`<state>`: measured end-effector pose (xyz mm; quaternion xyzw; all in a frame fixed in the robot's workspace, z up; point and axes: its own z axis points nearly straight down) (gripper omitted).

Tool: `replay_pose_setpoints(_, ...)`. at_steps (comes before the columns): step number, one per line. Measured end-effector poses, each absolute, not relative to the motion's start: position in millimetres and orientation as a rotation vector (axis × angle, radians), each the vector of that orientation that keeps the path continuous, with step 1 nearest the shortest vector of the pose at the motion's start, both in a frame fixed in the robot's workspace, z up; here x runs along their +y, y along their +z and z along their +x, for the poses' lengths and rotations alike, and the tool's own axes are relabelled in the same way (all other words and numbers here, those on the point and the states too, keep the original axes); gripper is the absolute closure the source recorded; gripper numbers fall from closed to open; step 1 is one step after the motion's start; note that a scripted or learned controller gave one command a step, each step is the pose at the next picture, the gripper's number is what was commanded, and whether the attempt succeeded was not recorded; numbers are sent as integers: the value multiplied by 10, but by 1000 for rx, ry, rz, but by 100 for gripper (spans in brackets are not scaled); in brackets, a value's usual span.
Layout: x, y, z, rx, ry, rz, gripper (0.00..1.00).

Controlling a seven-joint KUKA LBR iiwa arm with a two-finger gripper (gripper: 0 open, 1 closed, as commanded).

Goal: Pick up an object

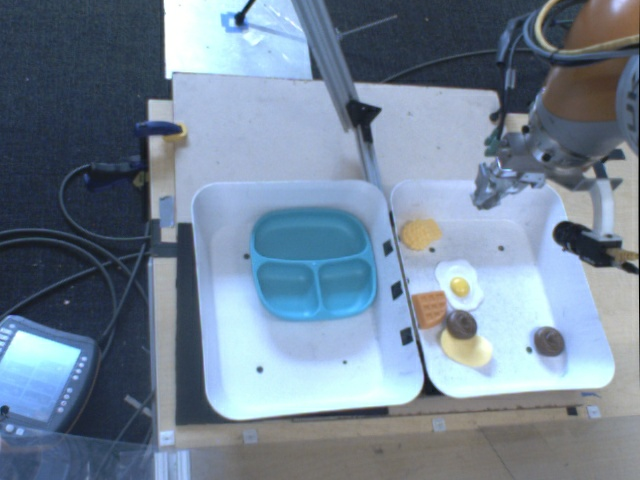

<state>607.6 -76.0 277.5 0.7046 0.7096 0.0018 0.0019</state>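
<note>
I see my gripper (487, 194) hovering over the right bin's (590, 318) far rim, above the toy food; can't tell how far open it is, nothing visibly held. Fried egg (459, 286) sits mid-bin, cracker (430, 308) just beside, likely an easy target.

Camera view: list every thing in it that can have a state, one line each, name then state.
pincer: above the right bin's far edge, nothing seen between its fingers
blue divided plate: flat in the left bin, compartments bare
fried egg: flat, yolk up
orange cracker: flat, by the divider
yellow slice: flat, a brown round piece resting at its edge
</note>
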Motion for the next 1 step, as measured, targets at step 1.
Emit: replay_pose_setpoints(1, -218, 2611, 6120, 2234, 3, 2210, 100)
